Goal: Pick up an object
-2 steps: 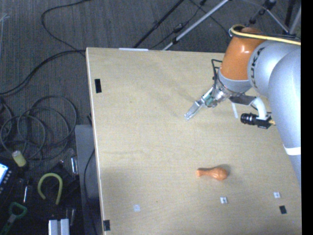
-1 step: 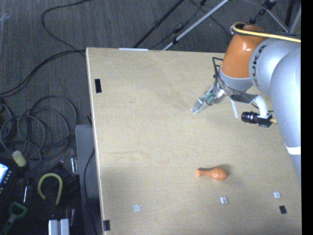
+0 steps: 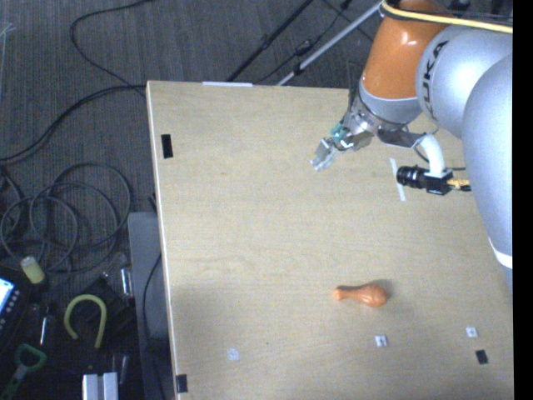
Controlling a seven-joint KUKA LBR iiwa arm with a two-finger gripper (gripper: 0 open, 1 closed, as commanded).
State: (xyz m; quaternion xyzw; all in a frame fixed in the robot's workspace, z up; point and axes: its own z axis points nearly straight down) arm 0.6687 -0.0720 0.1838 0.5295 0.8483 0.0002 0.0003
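A small orange object (image 3: 363, 294), shaped like a drumstick with its thin end pointing left, lies on the tan board (image 3: 250, 223) at the lower right. My gripper (image 3: 326, 153) hangs over the board's upper right part, pointing down and left, well above and apart from the orange object. Nothing shows in it. The grey arm with its orange band (image 3: 400, 57) comes in from the upper right corner.
A thin white strip (image 3: 398, 179) lies on the board under the wrist. Small black and white marks (image 3: 381, 340) dot the board's lower right, and a black tag (image 3: 166, 146) sits near its left edge. Cables and a green hook (image 3: 83, 315) lie on the floor to the left.
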